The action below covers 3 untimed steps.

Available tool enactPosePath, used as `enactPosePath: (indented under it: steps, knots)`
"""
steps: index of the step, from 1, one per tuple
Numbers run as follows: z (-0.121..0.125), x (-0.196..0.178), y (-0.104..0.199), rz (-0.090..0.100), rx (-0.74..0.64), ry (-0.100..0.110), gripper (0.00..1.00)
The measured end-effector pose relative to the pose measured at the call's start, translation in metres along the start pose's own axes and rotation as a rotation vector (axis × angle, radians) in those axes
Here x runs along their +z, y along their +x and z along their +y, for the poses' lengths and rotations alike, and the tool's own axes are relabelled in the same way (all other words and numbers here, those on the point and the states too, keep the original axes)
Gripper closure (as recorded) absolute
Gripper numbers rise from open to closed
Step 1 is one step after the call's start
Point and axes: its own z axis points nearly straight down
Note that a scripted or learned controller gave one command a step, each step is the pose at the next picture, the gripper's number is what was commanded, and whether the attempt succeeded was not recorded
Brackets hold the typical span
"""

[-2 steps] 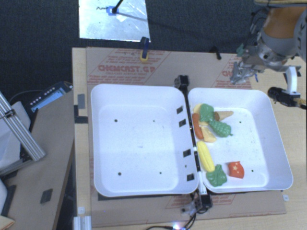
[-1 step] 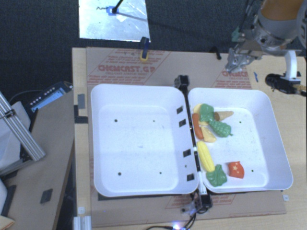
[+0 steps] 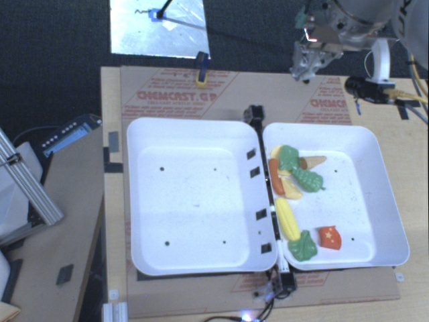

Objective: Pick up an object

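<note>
My gripper (image 3: 305, 70) hangs high above the back edge of the right bin (image 3: 375, 180), with nothing visible between its fingers. Toy food lies along that bin's left side: a green leafy piece (image 3: 289, 157), an orange carrot-like stick (image 3: 273, 175), a tan cone (image 3: 313, 161), a second green piece (image 3: 308, 179), a yellow corn cob (image 3: 287, 219), a third green piece (image 3: 303, 246) and a red piece (image 3: 329, 237).
The left bin (image 3: 194, 193) sits beside the right one, joined by black clips (image 3: 255, 173) along the divider. A shiny metal sheet (image 3: 159, 19) lies at the back left. A yellow-and-blue clamp (image 3: 201, 69) stands on the cardboard base.
</note>
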Motion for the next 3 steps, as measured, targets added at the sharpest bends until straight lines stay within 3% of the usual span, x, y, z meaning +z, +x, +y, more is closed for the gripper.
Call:
enactPosePath:
  steps: [1, 2, 3]
  knots:
    - [0.0, -0.045, 0.08, 0.002, -0.002, 0.001, 1.0]
    - [-0.008, -0.073, 0.144, 0.002, 0.0, 0.004, 1.0]
    - [0.001, -0.117, 0.206, 0.003, 0.001, 0.002, 1.0]
